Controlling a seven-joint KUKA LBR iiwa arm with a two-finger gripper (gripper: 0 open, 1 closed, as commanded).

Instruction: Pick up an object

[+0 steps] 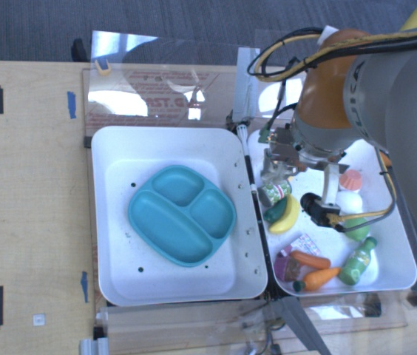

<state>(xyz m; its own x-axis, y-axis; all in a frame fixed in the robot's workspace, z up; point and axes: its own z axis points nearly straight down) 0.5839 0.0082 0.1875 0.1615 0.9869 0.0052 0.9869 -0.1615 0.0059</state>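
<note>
Where the bench edge lies nearest us, we count two shallow white bins side by side: the left bin [112, 272] and the right bin [397, 268]. In the near corner of the right bin we find two orange carrots [313, 269], one above the other, lying against a purple-and-white packet [291, 257], and just to their right one green bottle [357, 261] tilted on its side. The left bin carries one teal plate [182, 213] with three compartments, sitting near its middle. Further up the right bin we see one yellow banana [285, 218] touching a dark green item [275, 211], with a small can [275, 192] just above them by the bin's left wall. The gripper [279, 170] hangs right over that can and banana cluster; we cannot tell how far its fingers are spread or whether anything sits between them. To its right lie one white round object [350, 201] and one pinkish-red object [351, 178]. Farthest back we see the grey arm [397, 87] with its orange band [325, 76] and looping black cables.
</note>
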